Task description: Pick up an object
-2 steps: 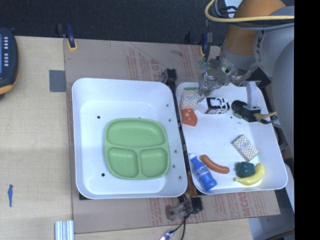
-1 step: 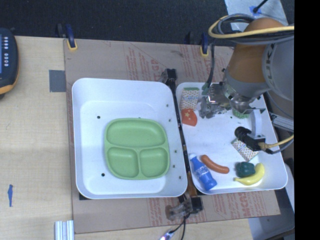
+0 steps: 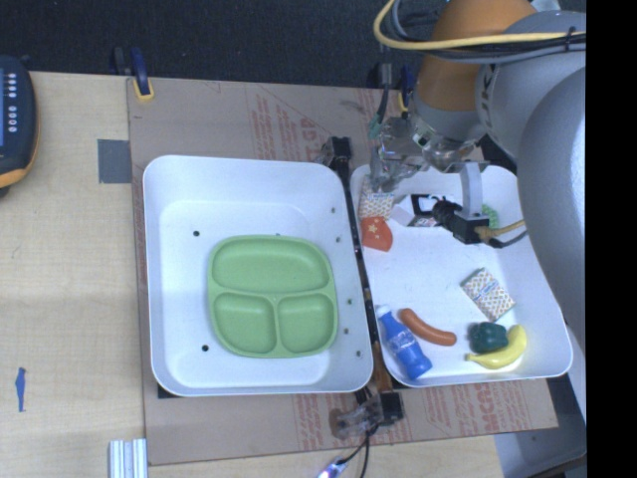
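My gripper [image 3: 386, 182] hangs over the far left corner of the right bin [image 3: 537, 267]. Right below its tip lies a small patterned packet [image 3: 375, 206], and a red-orange piece [image 3: 376, 233] rests just in front of that. Whether the gripper touches the packet is unclear. Toward the bin's near side lie a blue bottle [image 3: 403, 343], a red-orange sausage [image 3: 428, 327], a patterned box [image 3: 487, 293], a dark green toy [image 3: 488, 336] and a yellow banana [image 3: 501, 356].
The left bin [image 3: 174, 267] holds a green divided plate [image 3: 271, 295]. The rims of the two bins meet between them, close to the gripper. A dark device with an orange edge [image 3: 14, 118] sits at the bench's far left.
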`<control>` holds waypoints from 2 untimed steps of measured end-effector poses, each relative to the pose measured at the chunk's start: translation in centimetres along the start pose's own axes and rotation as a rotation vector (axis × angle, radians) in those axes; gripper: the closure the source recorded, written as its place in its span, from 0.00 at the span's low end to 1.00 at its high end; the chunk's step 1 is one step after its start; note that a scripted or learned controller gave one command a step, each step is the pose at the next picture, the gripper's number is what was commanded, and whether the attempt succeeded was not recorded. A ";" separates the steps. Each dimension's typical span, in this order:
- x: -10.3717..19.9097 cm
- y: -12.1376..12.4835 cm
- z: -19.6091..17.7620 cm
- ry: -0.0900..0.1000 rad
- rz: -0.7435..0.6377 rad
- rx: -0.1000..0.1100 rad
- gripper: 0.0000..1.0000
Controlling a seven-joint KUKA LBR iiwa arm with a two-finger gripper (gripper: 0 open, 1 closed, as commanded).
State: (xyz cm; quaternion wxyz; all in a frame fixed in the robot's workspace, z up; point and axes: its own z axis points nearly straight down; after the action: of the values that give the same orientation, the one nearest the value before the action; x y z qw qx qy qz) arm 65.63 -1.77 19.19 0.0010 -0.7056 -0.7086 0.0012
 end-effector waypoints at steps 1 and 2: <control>7.0 -4.5 -1.3 0.000 -0.002 0.002 1.00; 1.8 -3.3 0.0 -0.001 0.001 0.000 1.00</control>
State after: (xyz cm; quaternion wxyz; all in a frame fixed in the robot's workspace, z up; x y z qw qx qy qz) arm 62.36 0.03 19.17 0.0007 -0.7061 -0.7081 0.0017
